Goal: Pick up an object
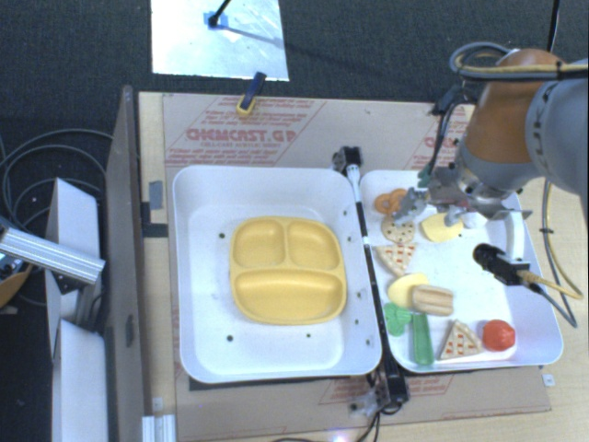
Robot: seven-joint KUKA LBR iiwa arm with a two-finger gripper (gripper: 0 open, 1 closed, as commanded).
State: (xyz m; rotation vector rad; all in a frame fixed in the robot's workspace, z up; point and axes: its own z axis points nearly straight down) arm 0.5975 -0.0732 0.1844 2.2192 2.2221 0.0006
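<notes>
1. Where the right bin (543,339) holds the toy food, the pincer (431,201) is seen low at its far end, over a pale yellow piece (442,231) and beside orange pretzel shapes (390,201).
2. Whether the pincer is clenched or released cannot be told.
3. Nearer lie pizza slices (396,247), a bread roll (433,298), a green piece (420,337) and a red tomato (499,335).
4. A yellow divided plate (285,270) is seen in the left bin (198,247) on the worktop (276,127).
</notes>
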